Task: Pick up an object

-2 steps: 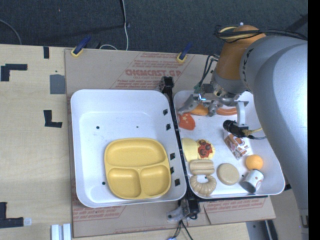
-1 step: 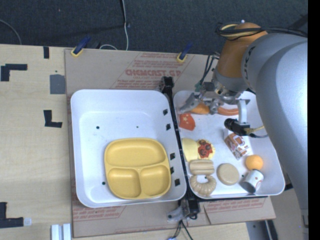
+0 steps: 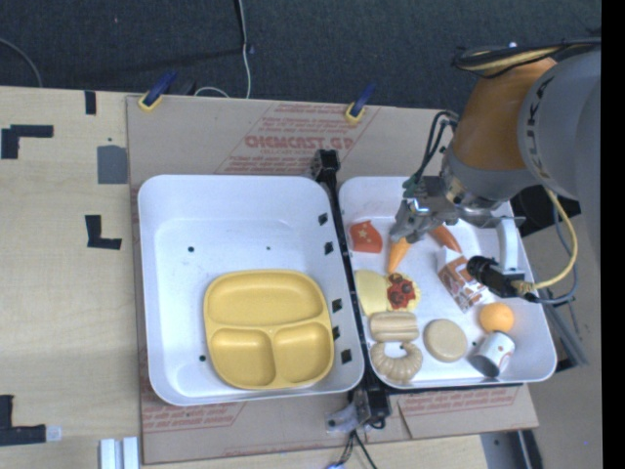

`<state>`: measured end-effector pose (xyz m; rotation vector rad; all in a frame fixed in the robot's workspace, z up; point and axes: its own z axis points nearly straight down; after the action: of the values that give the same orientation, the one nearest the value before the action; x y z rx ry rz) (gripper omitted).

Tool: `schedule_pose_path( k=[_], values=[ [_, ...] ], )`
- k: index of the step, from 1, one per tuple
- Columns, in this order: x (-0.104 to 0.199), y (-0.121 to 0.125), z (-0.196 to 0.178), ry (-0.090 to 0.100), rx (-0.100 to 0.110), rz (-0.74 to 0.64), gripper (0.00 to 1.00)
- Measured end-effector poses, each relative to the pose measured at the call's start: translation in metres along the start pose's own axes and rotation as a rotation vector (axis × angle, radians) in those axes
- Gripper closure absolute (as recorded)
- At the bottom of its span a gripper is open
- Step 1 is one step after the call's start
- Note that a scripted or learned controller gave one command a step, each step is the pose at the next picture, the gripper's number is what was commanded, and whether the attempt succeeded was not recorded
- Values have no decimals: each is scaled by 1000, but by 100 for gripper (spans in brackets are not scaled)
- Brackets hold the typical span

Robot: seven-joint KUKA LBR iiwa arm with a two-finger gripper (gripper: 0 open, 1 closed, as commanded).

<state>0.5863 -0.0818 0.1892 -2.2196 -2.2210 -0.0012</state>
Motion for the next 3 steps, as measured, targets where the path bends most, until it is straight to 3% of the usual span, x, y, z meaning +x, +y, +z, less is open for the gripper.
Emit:
schedule_pose_path(
  k=[1,2,3],
  values=[
    [-1,2,5,-1,1,0,0],
    [-12,9,62,-2,5,1,0],
    [-26,45,93,2,0,-3,0]
  ],
)
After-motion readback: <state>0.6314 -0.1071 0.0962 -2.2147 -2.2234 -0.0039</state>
